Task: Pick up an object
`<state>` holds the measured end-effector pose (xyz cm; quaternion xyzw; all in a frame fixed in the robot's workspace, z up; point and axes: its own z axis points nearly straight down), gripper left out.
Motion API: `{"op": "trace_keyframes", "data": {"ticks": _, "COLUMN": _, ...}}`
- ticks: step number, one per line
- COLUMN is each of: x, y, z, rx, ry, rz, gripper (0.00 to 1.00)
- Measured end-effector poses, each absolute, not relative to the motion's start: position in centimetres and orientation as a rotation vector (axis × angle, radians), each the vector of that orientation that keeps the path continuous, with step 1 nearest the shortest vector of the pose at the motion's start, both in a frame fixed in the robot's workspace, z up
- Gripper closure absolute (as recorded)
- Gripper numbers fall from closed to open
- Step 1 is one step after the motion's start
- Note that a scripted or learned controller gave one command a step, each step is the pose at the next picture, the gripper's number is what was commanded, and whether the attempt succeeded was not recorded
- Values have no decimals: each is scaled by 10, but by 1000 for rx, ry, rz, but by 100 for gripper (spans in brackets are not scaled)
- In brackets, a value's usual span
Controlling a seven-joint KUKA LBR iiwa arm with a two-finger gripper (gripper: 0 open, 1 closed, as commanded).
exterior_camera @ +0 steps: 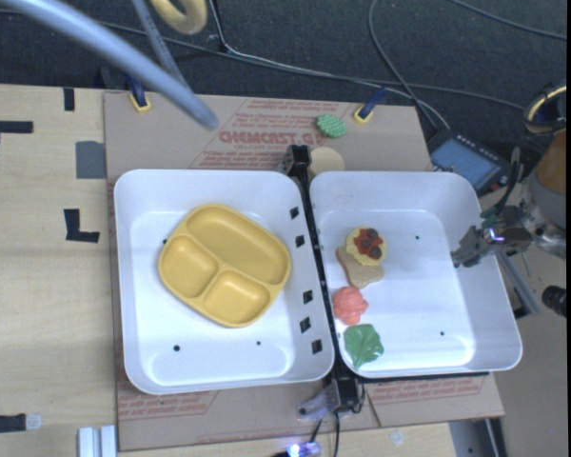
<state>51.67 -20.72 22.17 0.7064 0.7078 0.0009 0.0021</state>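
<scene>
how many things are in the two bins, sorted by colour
yellow: 1, the divided plate in the left bin
tan with red topping: 1, the pastry toy in the right bin
pink-red: 1, the round toy
green: 1, the leaf toy
total: 4

cardboard sheet (257, 131), green bit (331, 124), cables (400, 74)

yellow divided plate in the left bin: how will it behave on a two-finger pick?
The yellow divided plate looks like moulded plastic, so probably stiff and light. It lies flat and wide in the left bin, so likely only its rim or a divider ridge offers a pinch. Its surface looks smooth, so it may slip or tilt if gripped off-centre.
</scene>
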Motion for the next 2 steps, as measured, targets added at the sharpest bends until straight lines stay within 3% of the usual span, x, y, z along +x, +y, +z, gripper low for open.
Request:
{"op": "trace_keyframes", "data": {"ticks": 1, "x": 537, "y": -149, "z": 215, "rx": 2215, "ry": 2229, "rz": 1, "gripper": 100}}
{"op": "trace_keyframes", "data": {"ticks": 2, "x": 545, "y": -94, "z": 222, "rx": 2215, "ry": 2229, "rz": 2, "gripper": 100}}
